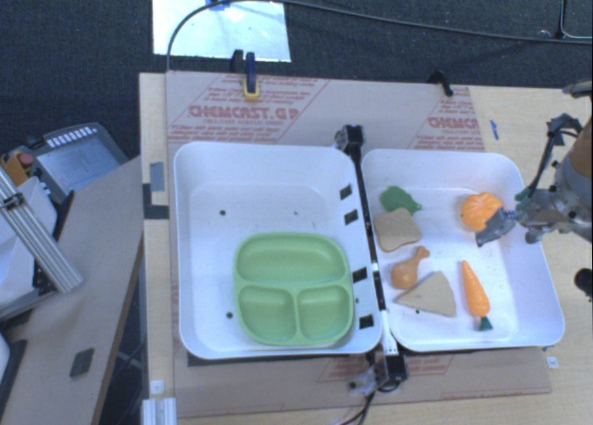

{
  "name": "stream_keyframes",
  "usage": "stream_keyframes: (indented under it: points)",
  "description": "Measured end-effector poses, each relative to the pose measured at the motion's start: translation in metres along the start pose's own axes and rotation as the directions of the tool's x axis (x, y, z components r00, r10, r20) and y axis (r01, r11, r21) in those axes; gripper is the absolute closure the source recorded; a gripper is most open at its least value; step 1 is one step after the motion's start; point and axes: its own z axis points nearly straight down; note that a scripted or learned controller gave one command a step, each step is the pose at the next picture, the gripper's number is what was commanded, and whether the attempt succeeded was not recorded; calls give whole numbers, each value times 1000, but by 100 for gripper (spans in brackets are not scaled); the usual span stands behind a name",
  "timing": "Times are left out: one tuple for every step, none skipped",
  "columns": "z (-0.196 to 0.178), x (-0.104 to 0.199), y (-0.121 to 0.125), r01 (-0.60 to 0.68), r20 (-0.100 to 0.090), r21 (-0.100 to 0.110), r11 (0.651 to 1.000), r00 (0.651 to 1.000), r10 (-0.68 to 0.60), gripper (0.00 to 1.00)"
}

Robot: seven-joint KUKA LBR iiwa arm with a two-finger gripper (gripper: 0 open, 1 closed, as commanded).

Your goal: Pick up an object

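The right bin (533, 270) holds several toy foods. A green leafy piece (398, 199) lies at its far left, with a tan bread slice (397, 230) just in front of it. An orange round fruit (479, 210) sits toward the far right. A drumstick (409, 270), a tan wedge (430, 295) and a carrot (475, 290) lie along the near side. My gripper (498, 226) reaches in from the right, low over the bin, just right of and slightly nearer than the orange fruit. I see nothing held in it.
The left bin (213, 192) holds a green divided plate (295, 289) in its near half. A black divider with clips (363, 238) runs between the bins. Cardboard (278, 108) lies under both bins. A grey device (79, 159) sits off the bench at left.
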Motion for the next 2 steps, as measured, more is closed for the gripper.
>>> stream_keyframes:
  points:
    - [-6, 0, 3, 4, 3, -11, 1000, 1000, -4, 0]
    - [55, 6, 7, 2, 1, -7, 1000, 1000, -2, 0]
